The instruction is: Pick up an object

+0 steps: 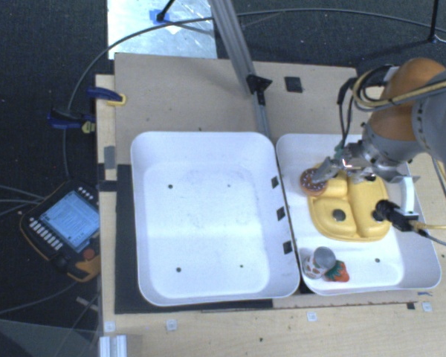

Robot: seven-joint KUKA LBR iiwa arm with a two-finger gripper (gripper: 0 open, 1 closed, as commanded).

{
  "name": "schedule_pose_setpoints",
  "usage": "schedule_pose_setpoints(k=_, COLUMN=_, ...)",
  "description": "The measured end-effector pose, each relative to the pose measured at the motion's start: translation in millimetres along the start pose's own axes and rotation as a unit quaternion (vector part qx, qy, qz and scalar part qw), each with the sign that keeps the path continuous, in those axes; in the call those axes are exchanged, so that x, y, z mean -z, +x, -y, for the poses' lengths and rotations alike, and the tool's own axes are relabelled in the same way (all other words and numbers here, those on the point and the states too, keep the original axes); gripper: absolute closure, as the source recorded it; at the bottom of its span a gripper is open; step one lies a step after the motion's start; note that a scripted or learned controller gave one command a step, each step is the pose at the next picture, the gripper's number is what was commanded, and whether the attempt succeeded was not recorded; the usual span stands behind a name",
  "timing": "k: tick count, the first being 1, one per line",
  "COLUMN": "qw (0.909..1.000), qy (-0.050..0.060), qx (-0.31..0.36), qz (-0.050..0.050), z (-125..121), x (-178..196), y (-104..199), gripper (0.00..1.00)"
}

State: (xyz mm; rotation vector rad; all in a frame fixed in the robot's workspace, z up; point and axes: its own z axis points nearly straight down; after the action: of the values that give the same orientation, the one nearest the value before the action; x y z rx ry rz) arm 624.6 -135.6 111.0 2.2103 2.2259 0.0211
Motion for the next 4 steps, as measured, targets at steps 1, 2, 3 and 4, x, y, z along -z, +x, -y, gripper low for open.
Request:
schedule_pose_setpoints(k=1, qw=1.0000, qy=-0.003, qx=0.003, qz=-0.004, z=-4.2, x=15.0, y=4.9, gripper=1.00)
schedule_pose_setpoints(k=2, qw=1.0000, qy=0.003, qx=0.000, qz=0.004, z=-11.3, x=65.4, y=14.4, gripper=1.00)
schedule_pose_setpoints(k=3, qw=1.0000, qy=0.003, qx=0.000, qz=0.004, z=-20.0, x=111.6, y=17.0, gripper=1.00)
schedule_pose_setpoints(k=4, qw=1.0000, qy=0.003, qx=0.000, qz=0.003, z=-22.2, x=153.5, y=17.4, gripper=1.00)
